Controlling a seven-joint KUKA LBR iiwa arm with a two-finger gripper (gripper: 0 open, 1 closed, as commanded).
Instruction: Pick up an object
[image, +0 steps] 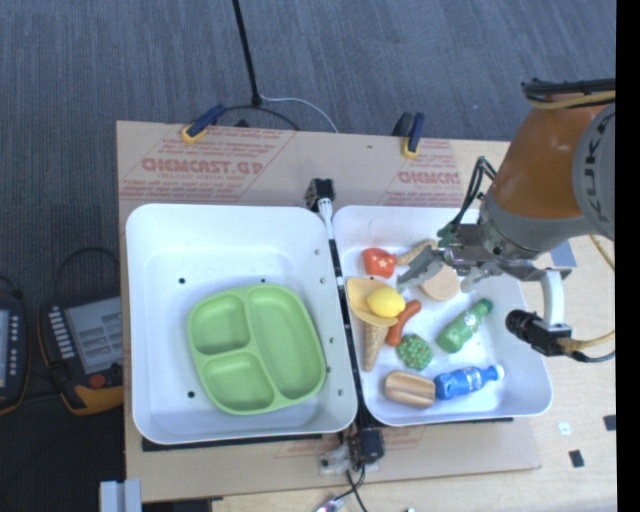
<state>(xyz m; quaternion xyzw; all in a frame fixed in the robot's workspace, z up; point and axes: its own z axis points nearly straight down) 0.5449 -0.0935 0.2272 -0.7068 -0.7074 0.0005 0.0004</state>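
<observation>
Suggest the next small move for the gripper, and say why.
Probably lower straight down. The gripper hangs over the upper part of the right bin, fingers spread, nothing between them. The tan slice lies just below it and the red tomato just to its side, so a short descent there looks likeliest to close on something.
</observation>
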